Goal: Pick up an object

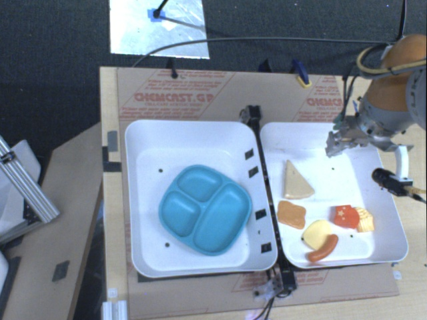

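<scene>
Camera view looked down on the bench point(113, 172), end effector point(337, 142) hovered over the right bin's point(393, 239) upper right part, finger state impossible to tell, toy food lay below it, cheese wedge point(297, 180), toast point(291, 214), sausage point(322, 247), blue divided plate point(205, 209) sat in the left bin point(143, 179).
</scene>
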`<state>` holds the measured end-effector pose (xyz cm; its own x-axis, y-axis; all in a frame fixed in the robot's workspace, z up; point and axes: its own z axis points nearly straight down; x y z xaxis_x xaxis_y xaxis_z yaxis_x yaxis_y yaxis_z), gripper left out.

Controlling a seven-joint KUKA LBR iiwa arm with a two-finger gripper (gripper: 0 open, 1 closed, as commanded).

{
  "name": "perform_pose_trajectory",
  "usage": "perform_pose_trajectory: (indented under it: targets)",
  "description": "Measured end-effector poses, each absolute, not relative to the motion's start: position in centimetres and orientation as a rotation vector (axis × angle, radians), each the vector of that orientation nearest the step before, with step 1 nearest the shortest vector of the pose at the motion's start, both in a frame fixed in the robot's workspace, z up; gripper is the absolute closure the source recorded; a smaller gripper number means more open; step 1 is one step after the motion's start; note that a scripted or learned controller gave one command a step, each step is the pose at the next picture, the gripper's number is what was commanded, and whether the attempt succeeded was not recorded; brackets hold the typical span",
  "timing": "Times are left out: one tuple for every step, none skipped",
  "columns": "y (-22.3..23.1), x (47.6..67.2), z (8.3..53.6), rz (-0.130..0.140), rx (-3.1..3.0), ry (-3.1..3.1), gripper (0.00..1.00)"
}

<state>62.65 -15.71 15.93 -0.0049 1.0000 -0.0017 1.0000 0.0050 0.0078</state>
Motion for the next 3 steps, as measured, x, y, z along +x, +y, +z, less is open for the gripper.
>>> perform_pose_trajectory:
  targets:
    - [-15.7, 62.8, 20.5, 0.006, 2.211, 2.223, 1.0]
    - [-10.8, 63.1, 19.9, 0.003, 2.211, 2.232, 1.0]
    - [-6.1, 63.2, 19.6, 0.003, 2.211, 2.231, 1.0]
